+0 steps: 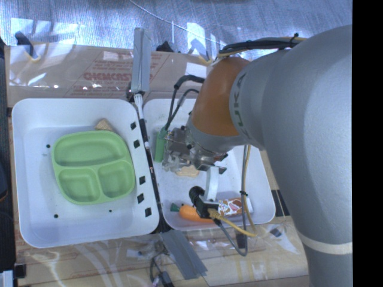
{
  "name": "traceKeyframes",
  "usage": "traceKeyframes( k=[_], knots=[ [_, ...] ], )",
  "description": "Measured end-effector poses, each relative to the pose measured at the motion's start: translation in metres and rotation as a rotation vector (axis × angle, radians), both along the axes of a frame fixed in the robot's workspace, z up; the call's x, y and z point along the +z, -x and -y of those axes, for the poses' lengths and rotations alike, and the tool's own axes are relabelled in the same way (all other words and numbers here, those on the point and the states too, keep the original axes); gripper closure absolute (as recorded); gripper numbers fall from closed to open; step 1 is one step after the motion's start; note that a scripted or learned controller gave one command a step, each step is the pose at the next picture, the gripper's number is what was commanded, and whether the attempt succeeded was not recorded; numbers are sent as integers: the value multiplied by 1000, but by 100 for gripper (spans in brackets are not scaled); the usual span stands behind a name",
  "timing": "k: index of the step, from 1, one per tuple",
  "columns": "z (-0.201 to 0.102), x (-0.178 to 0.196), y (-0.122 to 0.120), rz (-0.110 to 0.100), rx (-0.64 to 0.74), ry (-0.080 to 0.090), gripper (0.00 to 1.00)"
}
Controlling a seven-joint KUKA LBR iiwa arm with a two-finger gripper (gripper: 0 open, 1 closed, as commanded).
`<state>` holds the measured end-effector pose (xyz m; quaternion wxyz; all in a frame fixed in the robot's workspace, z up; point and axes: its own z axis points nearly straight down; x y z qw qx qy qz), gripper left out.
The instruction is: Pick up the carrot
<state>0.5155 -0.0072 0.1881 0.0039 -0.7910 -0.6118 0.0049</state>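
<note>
Carrot lies orange at the near edge of the right bin, beside a small printed packet. Above it hangs the gripper; its opening cannot be told. A green divided tray sits in the left bin.

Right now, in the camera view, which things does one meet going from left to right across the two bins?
Green divided plate in the left bin → green item at the right bin's left wall → carrot → printed packet.
</note>
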Motion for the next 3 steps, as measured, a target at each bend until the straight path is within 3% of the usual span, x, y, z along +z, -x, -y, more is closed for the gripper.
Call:
traceKeyframes(
  k=[1,2,3],
  knots=[
    [-27,16,39,7,283,-4,100],
    [-74,2,40,5,274,-3,100],
    [-116,-46,41,3,73,0,100]
  ],
)
